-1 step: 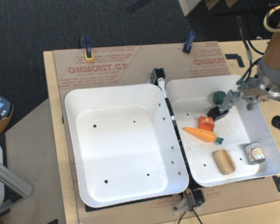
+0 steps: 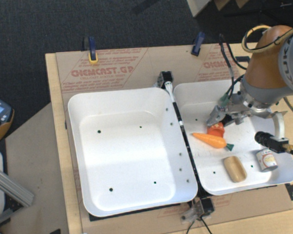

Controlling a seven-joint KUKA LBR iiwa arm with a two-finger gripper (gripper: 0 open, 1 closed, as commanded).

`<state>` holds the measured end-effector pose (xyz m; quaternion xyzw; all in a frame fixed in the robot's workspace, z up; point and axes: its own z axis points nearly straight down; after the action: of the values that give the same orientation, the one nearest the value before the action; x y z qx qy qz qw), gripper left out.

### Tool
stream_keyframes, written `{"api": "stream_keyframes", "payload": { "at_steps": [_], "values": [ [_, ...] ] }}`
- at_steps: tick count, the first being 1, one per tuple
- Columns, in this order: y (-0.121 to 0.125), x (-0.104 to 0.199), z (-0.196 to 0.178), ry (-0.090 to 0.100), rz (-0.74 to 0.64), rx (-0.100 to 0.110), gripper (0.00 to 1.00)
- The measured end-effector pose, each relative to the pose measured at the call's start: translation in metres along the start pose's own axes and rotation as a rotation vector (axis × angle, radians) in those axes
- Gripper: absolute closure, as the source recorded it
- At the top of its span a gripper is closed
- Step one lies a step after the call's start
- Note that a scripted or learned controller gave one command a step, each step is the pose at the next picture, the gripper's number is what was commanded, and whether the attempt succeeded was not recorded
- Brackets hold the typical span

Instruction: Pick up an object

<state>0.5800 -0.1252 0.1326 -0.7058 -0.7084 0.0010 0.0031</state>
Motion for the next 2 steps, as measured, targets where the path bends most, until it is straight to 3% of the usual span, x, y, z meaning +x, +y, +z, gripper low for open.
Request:
{"api": "stream_keyframes", "payload": {
  "at_steps": [1,2],
  "values": [
    [-0.018,0.036,0.050,0.002,0.001,-0.002,0.00],
    [-0.017,0.033,0.038,-0.003,0.004,-0.006,1.00]
  ]
}}
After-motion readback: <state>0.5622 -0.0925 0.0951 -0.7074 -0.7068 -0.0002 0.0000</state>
